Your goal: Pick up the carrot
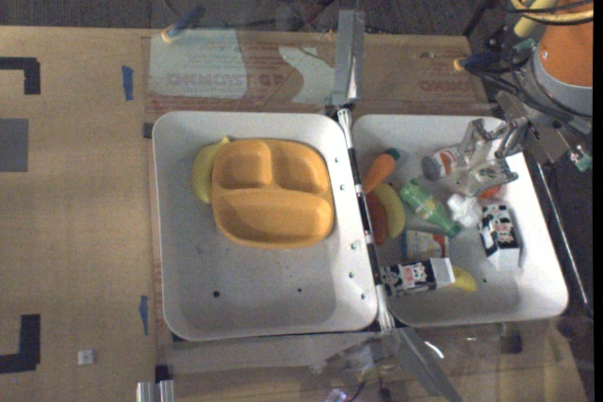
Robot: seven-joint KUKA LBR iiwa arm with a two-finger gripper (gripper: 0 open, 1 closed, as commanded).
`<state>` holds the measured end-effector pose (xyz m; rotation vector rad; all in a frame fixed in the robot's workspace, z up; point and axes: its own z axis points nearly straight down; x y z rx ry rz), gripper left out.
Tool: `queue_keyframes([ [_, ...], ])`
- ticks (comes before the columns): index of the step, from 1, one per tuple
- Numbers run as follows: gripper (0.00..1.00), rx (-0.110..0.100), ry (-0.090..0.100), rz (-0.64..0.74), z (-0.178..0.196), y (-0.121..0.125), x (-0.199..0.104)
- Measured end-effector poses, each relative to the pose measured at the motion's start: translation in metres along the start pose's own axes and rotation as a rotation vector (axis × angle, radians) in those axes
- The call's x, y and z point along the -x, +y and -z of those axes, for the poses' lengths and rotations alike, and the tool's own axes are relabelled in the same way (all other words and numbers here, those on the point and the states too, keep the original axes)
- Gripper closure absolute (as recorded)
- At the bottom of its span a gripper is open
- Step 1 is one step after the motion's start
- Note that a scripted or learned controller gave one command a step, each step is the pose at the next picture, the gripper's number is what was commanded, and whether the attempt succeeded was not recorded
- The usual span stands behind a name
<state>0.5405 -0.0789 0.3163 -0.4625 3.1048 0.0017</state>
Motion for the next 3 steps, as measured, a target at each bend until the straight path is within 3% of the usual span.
queue_keyframes([
  [1,1.0,-0.003,-0.004,-0.386,0.014,-0.045,-0.002],
  [2,1.0,-0.001,0.001,-0.535,-0.073,-0.054,0.024],
  [3,1.0,-0.001,0.002,-0.52,-0.11,-0.075,0.001],
])
